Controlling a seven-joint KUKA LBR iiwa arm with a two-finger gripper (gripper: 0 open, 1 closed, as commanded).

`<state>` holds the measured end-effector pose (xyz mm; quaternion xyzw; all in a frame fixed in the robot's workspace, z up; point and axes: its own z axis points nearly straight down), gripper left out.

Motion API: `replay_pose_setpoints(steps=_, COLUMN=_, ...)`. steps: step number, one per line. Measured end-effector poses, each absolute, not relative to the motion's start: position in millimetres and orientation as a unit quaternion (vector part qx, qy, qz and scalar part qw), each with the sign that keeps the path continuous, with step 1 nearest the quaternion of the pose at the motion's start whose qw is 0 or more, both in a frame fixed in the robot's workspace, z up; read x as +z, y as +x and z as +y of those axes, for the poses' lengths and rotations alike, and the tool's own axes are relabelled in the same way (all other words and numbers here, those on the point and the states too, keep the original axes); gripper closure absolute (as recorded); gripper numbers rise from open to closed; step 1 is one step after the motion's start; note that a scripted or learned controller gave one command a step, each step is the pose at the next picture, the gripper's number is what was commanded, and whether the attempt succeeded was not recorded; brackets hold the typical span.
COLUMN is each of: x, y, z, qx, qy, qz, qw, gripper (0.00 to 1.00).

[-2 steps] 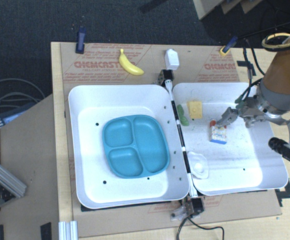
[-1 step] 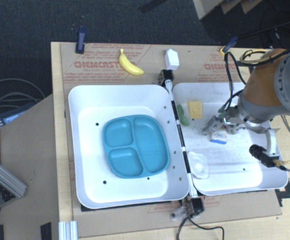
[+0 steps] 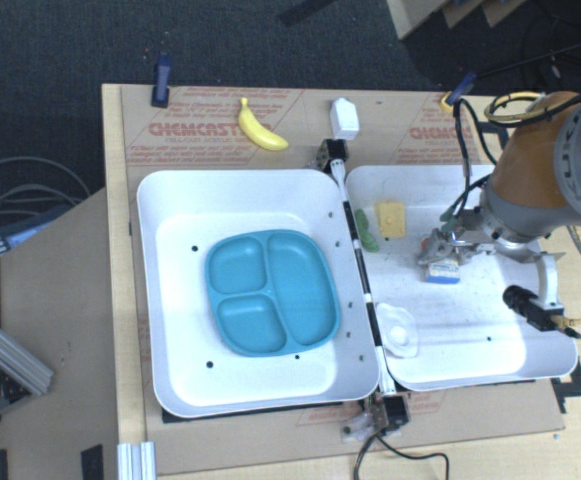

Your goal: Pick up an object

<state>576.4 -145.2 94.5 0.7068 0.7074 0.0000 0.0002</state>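
Looking down, I see my two-finger gripper [image 3: 448,251] low inside the right white bin [image 3: 470,363], directly over a small blue-and-white flat packet [image 3: 442,271]; how far the tool is open I cannot tell. A yellow square sponge-like block [image 3: 392,219] and a green strip [image 3: 367,230] crowd the dividing wall. The left white bin [image 3: 170,268] holds a blue divided plastic tray [image 3: 270,291]. A yellow banana [image 3: 259,128] lies on the bench beyond.

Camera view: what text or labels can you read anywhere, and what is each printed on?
"CHEMCAST": red print on the brown board beneath the bins, left of the banana.
More red print along the board's top edge and right corner: too blurred to read.
Small blue and white item by the hand: no legible label.
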Motion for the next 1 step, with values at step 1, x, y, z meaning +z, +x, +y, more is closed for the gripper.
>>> replay_pose_setpoints(steps=1, x=185.0, y=558.7, z=-88.1, qx=0.0005, qy=0.707, qz=0.708, qw=0.000, gripper=1.00)
